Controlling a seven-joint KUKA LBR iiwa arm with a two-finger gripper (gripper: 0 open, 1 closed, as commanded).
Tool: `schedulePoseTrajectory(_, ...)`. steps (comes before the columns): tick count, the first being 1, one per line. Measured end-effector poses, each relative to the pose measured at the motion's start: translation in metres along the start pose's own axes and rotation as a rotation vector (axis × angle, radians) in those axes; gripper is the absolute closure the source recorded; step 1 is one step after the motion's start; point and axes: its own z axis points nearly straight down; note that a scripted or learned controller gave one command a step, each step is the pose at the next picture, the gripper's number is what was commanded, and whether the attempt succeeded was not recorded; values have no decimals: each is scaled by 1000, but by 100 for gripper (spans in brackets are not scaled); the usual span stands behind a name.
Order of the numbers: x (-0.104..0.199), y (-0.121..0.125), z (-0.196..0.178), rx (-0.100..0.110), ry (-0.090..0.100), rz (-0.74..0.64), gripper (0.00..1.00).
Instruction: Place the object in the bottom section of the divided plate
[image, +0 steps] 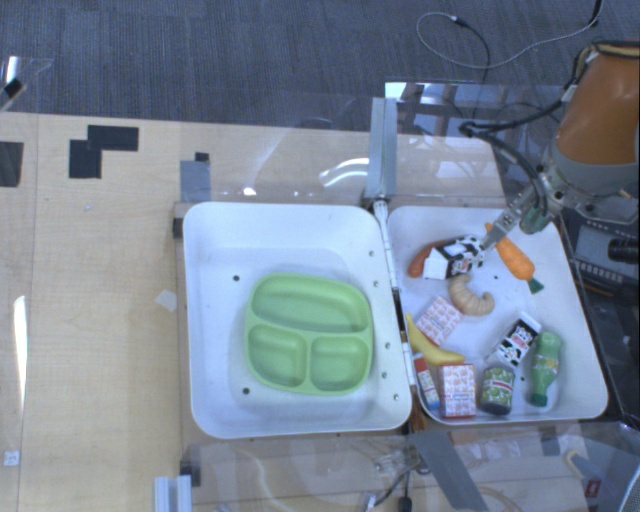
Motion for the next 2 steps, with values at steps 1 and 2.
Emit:
schedulePoseTrajectory(1, 96, 61, -22, 0, 2, -125, 100)
schedulePoseTrajectory(2, 159, 115, 36, 2, 4, -188, 100)
